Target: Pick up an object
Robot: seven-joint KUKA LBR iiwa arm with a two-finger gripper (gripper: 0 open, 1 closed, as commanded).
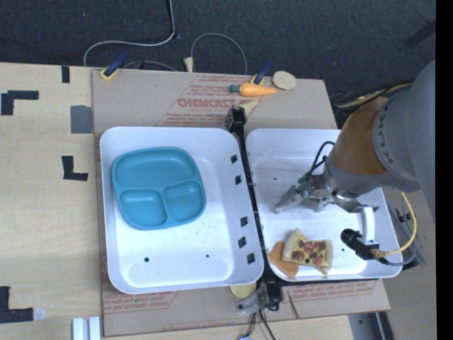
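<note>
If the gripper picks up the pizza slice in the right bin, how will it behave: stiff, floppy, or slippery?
The pizza slice lies flat and thin, so pinching it from above looks difficult. It is probably a light, stiff toy. It sits against the right bin front wall, so a push may wedge it there.

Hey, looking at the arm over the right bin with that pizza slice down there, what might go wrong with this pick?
1. The gripper sits above the toy pizza slice, over bare bin floor, so closing here would likely grab nothing.
2. The pizza slice lies flat against the right bin's front wall, so fingers may hit the rim.
3. The black cable by the wrist could snag.
</note>
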